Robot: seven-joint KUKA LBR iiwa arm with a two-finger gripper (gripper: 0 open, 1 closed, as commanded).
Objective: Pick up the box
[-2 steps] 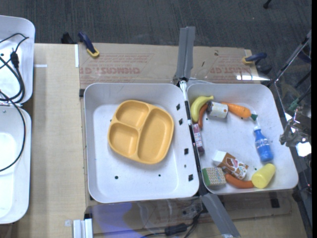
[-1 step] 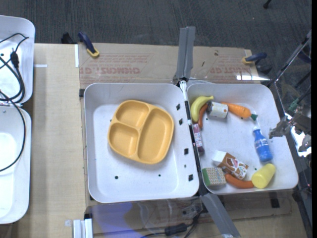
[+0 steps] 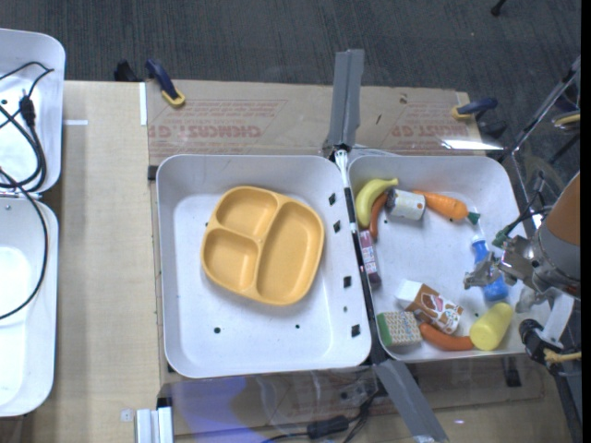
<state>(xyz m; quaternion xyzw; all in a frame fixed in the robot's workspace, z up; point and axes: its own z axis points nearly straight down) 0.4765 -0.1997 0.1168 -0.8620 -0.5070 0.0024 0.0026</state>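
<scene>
The box [image 3: 438, 309] is a small brown and orange carton with a white end. It lies flat near the front of the right bin [image 3: 434, 166]. My gripper [image 3: 489, 271] hangs low at the bin's right side, a short way right of the box and slightly behind it, not touching it. It sits over a blue object [image 3: 496, 291]. The arm's wrist hides part of the bin's right wall.
Around the box lie a small checkered block [image 3: 399, 327], an orange carrot-like piece [image 3: 445, 341] and a yellow object [image 3: 491, 327]. Further back are a banana [image 3: 370, 197], a white can [image 3: 405, 207], a carrot [image 3: 446, 206] and a dark bar [image 3: 369, 255]. The left bin holds a yellow divided plate [image 3: 263, 245].
</scene>
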